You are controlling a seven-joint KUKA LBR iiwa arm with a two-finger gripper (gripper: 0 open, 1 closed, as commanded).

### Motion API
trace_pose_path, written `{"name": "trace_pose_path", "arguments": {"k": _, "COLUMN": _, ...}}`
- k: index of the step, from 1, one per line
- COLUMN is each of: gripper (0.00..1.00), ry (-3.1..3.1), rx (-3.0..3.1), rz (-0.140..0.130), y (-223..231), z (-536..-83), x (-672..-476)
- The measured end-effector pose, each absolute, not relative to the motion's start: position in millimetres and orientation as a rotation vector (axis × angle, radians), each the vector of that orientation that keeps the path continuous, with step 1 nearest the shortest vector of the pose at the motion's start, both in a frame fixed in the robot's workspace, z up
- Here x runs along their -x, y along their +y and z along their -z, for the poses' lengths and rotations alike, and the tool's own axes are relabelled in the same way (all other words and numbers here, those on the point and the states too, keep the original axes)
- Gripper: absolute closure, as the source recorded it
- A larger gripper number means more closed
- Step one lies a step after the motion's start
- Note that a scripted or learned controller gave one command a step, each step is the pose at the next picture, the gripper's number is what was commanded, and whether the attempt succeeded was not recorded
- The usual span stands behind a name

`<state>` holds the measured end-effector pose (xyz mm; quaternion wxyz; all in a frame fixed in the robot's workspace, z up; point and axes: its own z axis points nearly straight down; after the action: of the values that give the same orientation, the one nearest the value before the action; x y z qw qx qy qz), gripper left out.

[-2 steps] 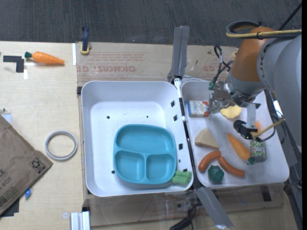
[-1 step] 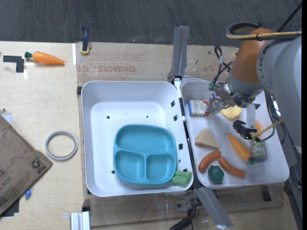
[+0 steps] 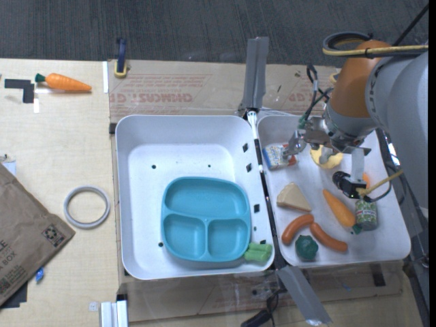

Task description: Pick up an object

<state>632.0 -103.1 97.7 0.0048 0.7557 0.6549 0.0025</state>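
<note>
My gripper (image 3: 332,150) hangs low over the far part of the right bin (image 3: 392,247), right above a yellow piece (image 3: 328,159) that it partly covers. A small blue and white packet (image 3: 276,157) lies just to its left. In front of it lie a pale wedge (image 3: 293,197), an orange carrot (image 3: 338,208), two reddish sausages (image 3: 298,228) (image 3: 329,238), a dark green lump (image 3: 306,248) and a small green bottle (image 3: 366,216). I cannot make out anything held in the gripper.
The left bin (image 3: 136,182) holds a blue divided tray (image 3: 204,218) and a light green block (image 3: 259,253) at its near right corner. On the bench to the left are a carrot (image 3: 63,82), a tape ring (image 3: 86,206) and a cardboard box (image 3: 20,240).
</note>
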Motion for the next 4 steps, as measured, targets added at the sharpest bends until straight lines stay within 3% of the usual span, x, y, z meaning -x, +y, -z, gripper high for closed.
{"name": "trace_pose_path", "arguments": {"k": 1, "gripper": 0.00, "ry": 2.237, "rx": -2.207, "rz": 0.002, "y": -144, "z": -91, "x": -534.2}}
{"name": "trace_pose_path", "arguments": {"k": 2, "gripper": 1.00, "ry": 2.233, "rx": -2.212, "rz": 0.001, "y": -144, "z": -100, "x": -534.5}}
{"name": "trace_pose_path", "arguments": {"k": 3, "gripper": 1.00, "ry": 2.229, "rx": -2.215, "rz": 0.001, "y": -145, "z": -109, "x": -534.7}}
{"name": "trace_pose_path", "arguments": {"k": 4, "gripper": 1.00, "ry": 2.045, "rx": -2.385, "rz": 0.004, "y": -102, "z": -194, "x": -597.7}}
